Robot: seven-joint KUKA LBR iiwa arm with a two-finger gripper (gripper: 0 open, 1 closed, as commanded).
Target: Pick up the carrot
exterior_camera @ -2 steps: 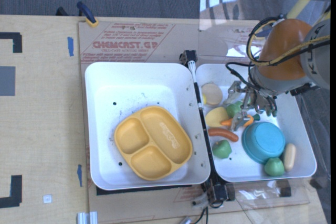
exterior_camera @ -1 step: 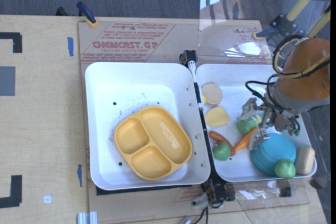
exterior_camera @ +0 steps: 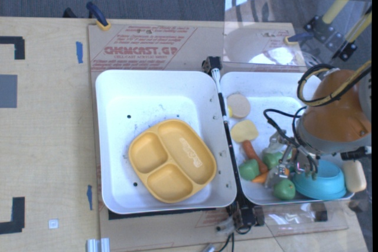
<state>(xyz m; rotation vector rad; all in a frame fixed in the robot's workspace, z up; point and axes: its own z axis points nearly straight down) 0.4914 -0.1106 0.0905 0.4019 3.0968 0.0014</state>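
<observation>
The carrot (exterior_camera: 253, 153) is a slim orange piece lying in the right bin (exterior_camera: 269, 88), near its left wall. It runs down and to the right between a green vegetable (exterior_camera: 249, 170) and another green piece (exterior_camera: 271, 157). My gripper (exterior_camera: 286, 163) hangs low over the bin just right of the carrot, above the cluster of toy foods, under the orange wrist band (exterior_camera: 333, 115). Cables and the gripper body hide its tips, and I see no carrot between them.
A beige disc (exterior_camera: 238, 106) and a yellow piece (exterior_camera: 244, 130) lie above the carrot. A green ball (exterior_camera: 284, 189) and a blue bowl (exterior_camera: 323, 181) sit at the bin's front right. The left bin (exterior_camera: 118, 103) holds a yellow divided plate (exterior_camera: 171, 159).
</observation>
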